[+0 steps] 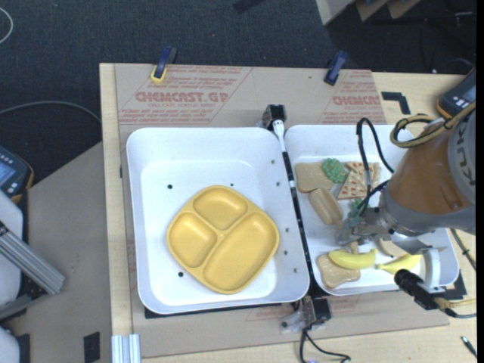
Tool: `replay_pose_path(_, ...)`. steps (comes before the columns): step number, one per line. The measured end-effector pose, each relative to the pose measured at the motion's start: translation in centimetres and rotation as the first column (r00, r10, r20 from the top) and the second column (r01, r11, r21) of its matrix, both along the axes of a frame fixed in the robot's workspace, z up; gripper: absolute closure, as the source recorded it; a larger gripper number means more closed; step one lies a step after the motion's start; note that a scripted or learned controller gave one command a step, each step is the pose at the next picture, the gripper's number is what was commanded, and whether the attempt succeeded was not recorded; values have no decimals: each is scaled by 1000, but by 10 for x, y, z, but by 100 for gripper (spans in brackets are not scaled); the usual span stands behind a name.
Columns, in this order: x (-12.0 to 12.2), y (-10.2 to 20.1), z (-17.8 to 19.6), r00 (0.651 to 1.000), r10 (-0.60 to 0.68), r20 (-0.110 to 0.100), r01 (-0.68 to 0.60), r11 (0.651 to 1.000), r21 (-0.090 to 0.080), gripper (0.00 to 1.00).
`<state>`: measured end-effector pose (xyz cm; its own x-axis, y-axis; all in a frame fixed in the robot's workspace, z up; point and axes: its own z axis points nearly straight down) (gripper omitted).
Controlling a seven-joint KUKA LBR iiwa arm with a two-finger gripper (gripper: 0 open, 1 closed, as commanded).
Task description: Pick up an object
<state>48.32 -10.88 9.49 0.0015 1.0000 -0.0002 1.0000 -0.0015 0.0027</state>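
Dark carpet floor (68, 21) surrounds the bench. The tabletop (227, 89) is a pale board printed with red lettering, held at its far edge by two clamps (162, 64).

Left bin (151, 153): one yellow divided plate (223, 237) with three compartments, lying flat near the middle and slightly towards the near wall. It is well apart from everything in the other bin.

Right bin (318, 136): several food-shaped items clustered in its left half.
- Green piece (333, 169) near the far side, touching a flat tan bread slice (308, 177) on its left.
- Patterned cracker (353, 180) just beside the green piece, on its right.
- Tan oblong piece (326, 206) below the bread slice, lying at a slant.
- Banana (354, 260) near the front wall, lying on its side roughly parallel to that wall.
- Tan slice (336, 276) partly beneath the banana's left end.

Arm (427, 180) enters from the right, orange band visible, and leans over the right bin. The gripper (359, 229) sits low inside that bin, between the tan oblong piece and the banana, just above the banana in the view. Whether it touches either cannot be made out. Gripper state: cannot tell, as the wrist body and cabling mask its tip. No item is visibly raised off the bin floor; the banana and its neighbours all appear to rest in the right bin.
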Motion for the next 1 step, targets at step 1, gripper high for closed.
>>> replay_pose_path(1,13,106,95,1000,14,8,-14,1000,3,100)
